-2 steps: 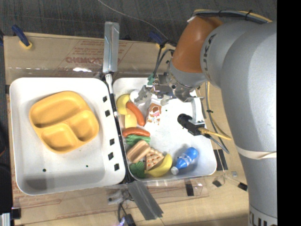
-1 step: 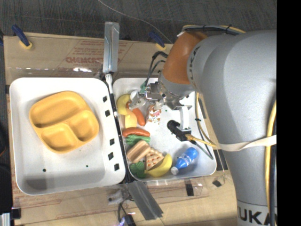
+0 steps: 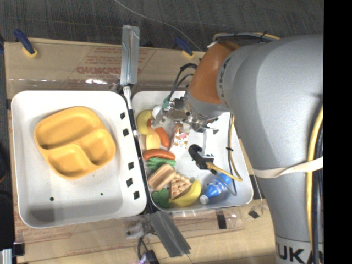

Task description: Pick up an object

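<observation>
The right bin [image 3: 237, 147] holds a heap of toy food along its left side. My gripper [image 3: 168, 113] is low in the upper left of this bin, over a yellow piece [image 3: 144, 121] and a red-orange sausage-like piece [image 3: 161, 137]. Below these lie a red and green piece [image 3: 159, 155], a sandwich [image 3: 161, 176], a pizza slice [image 3: 179, 188], a banana [image 3: 190, 195] and a blue bottle [image 3: 214, 190]. A small white and red item [image 3: 180, 140] lies just under the wrist. The grey arm with its orange band [image 3: 209, 78] covers the bin's upper right.
The left bin [image 3: 27, 202] holds a yellow divided plate [image 3: 74, 141] in its upper half. A grey divider with black clips [image 3: 131, 147] separates the two bins. A metal bar [image 3: 130, 54] stands behind them.
</observation>
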`<state>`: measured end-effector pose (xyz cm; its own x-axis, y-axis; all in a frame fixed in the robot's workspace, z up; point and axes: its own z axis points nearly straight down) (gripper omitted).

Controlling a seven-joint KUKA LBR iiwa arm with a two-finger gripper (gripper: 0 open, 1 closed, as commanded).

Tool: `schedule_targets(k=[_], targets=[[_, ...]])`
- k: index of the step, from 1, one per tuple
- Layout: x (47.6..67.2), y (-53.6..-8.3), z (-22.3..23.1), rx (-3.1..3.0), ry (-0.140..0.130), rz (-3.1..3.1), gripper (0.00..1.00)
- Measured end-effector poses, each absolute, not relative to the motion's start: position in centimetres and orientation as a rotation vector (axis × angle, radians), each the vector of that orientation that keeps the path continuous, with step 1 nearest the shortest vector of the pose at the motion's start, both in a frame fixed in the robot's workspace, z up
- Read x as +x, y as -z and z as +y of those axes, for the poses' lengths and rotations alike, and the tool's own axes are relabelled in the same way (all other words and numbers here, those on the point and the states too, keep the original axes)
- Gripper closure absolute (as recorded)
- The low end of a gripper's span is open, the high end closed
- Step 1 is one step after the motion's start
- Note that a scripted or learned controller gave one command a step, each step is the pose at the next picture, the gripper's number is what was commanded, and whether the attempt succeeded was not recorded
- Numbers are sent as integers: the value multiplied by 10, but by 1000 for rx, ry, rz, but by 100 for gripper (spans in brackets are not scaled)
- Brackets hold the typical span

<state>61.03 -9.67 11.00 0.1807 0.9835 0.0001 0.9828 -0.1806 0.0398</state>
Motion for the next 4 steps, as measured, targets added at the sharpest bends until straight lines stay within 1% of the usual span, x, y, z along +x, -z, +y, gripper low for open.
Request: schedule_targets(k=[1,2,3,4], targets=[[612,-124,-98,2384,-43,1990,100],[634,-192,-55,2873,1,1275,100],[613,-190,-29,2896,10,1229,100],[575,-269,9,3037,1,809,100]])
